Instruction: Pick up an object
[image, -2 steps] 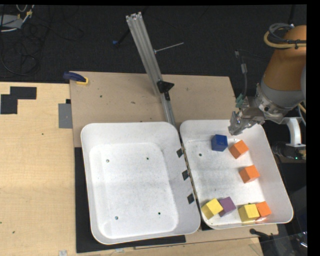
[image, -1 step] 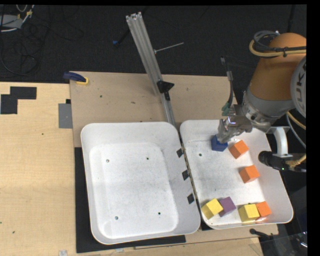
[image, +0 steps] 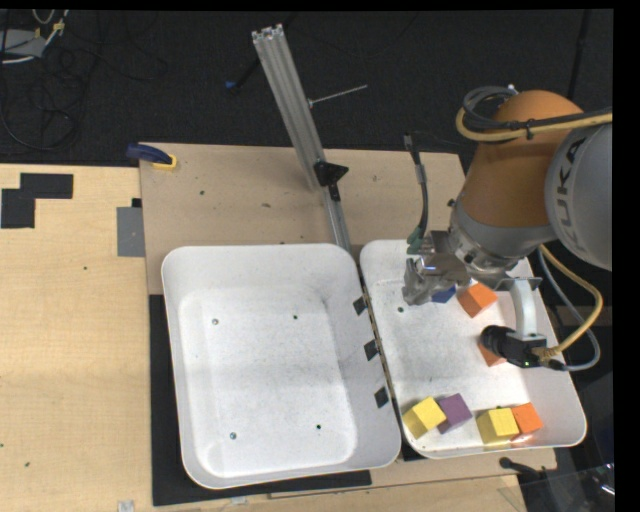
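Reaching in from the right, the grey arm (image: 540, 190) with its orange band hangs over the right bin (image: 430, 330), and it is the bulkiest thing in view. Next in size, the left bin (image: 270, 360) lies well to the left of the gripper, touching the right bin along their shared edge, where three small black clips sit. An aluminium rail (image: 295, 110) slants up and away behind the gripper, toward the upper left.

The gripper (image: 425, 283) sits low over the upper part of the right bin, near the bin's left wall. Whether its fingers are spread or pressed together cannot be told from this angle, and nothing is visible between them.

Smaller things lie in the right bin. An orange block (image: 478, 298) sits just to the right of the gripper, with a small blue piece (image: 444, 295) showing between the two, right at the gripper's lower edge. Another orange block (image: 488, 352) lies farther down and right, partly hidden by a black cable fitting. Well below the gripper, along the bin's near rim, are a yellow block (image: 426, 414) touching a purple block (image: 455, 409), and further right a second yellow block (image: 497, 425) touching an orange block (image: 526, 418).
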